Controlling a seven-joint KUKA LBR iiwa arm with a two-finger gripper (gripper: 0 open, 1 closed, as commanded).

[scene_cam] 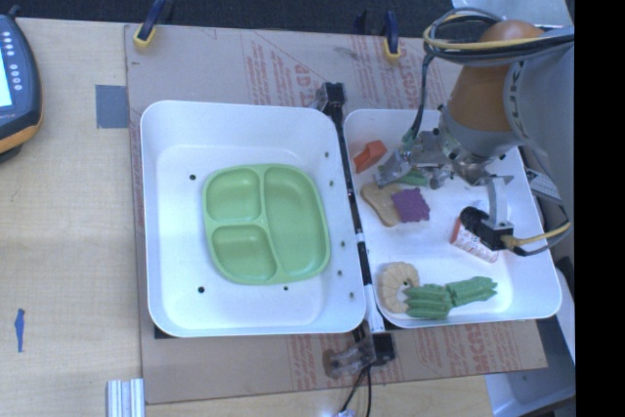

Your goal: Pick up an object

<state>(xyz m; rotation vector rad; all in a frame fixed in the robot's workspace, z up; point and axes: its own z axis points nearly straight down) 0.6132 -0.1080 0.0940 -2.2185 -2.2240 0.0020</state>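
1. I see the gripper (415,169) low in the right bin (542,293), near its back left corner.
2. Its jaws are a blur; I cannot tell their state.
3. A green piece (414,178) lies under it, orange piece (369,154) just left.
4. Purple block (410,205) on a cookie (379,202) sits just in front.
5. Green beans (449,295) lie near the front.
6. The green tray (265,224) is in the left bin (176,127).

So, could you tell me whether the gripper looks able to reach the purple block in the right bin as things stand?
Probably yes. The gripper hovers just above the purple block, which lies uncovered on top of a tan piece, with nothing between them. The orange piece lies apart, to the side.
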